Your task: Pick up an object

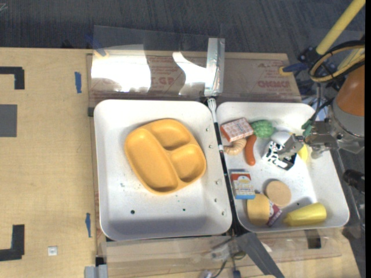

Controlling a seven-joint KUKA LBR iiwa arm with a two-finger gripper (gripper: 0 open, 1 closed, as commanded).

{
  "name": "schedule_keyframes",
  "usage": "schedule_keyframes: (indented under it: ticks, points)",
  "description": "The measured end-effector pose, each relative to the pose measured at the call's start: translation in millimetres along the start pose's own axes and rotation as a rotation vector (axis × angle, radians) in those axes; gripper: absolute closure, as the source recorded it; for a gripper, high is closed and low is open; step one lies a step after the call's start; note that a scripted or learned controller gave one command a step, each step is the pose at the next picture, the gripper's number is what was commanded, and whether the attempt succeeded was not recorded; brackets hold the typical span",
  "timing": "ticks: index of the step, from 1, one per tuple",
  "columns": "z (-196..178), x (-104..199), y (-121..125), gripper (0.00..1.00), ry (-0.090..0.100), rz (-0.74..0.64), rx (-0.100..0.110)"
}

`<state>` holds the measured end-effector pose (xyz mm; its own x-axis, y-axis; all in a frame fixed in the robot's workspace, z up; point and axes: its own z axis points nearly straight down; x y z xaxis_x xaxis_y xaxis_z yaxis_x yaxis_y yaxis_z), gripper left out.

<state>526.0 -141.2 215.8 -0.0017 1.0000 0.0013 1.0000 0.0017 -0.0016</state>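
Note:
The right bin [324, 178] holds several toy foods. A red and white box [236, 129] lies by a green item [262, 128], a red sausage [250, 150] and a tan bread piece [234, 149]. Nearer the front lie a small red and blue carton [242, 185], a round tan disc [279, 193], an orange block [258, 208] and a yellow piece [305, 214]. My gripper [282, 153] hangs low over the bin's middle right, just right of the sausage. Nothing visibly sits in it.
The left bin [110, 172] carries an orange divided plate [165, 154]. A clear sheet with a taped strip [213, 68] stands behind the bins. The arm [348, 106] and yellow and black cables [333, 57] crowd the right side.

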Motion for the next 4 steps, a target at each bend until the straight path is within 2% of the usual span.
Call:
schedule_keyframes:
  ticks: [1, 2, 3, 4]
  points:
    - [123.7, 41.5, -16.5, 0.0, -0.003, 0.352, -0.019]
    - [128.4, 48.5, 40.3, 0.0, 0.0, 0.533, -0.008]
    - [128.3, 49.2, 10.8, 0.0, 0.001, 0.628, -0.007]
    - [120.0, 41.2, 74.2, 0.0, -0.001, 0.545, 0.0]
